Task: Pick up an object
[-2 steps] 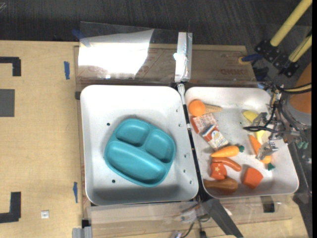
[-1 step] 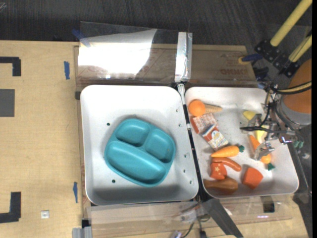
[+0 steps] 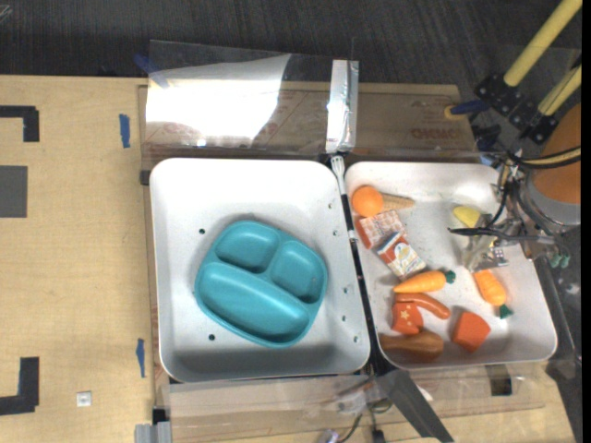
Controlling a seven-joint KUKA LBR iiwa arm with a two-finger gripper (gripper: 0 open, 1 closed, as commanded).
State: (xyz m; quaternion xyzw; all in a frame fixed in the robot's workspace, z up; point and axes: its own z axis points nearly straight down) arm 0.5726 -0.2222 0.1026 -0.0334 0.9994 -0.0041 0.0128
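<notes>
In the right bin [image 3: 540, 340] the toy food is clustered: an orange ball [image 3: 367, 199] at the top left, a small printed carton [image 3: 388, 240] below it, a carrot [image 3: 422, 282] mid-bin, a red piece [image 3: 407, 316], a brown piece [image 3: 412, 344] at the front wall, an orange-red block [image 3: 470, 329], a second small carrot [image 3: 490, 287] and a yellow piece [image 3: 467, 216] near the back. The tool [image 3: 488, 245] sits low over the bin's right half, between the yellow piece and the small carrot, nothing visibly between its fingers; wires and glare clutter it, so I can't tell its opening. Left bin [image 3: 175, 247] carries only a teal divided tray [image 3: 261, 281]. Looks like the approach step, pick not yet made. Next move probably: centre over one isolated item, the small carrot being nearest, then descend and close without clipping neighbours or the bin wall.
</notes>
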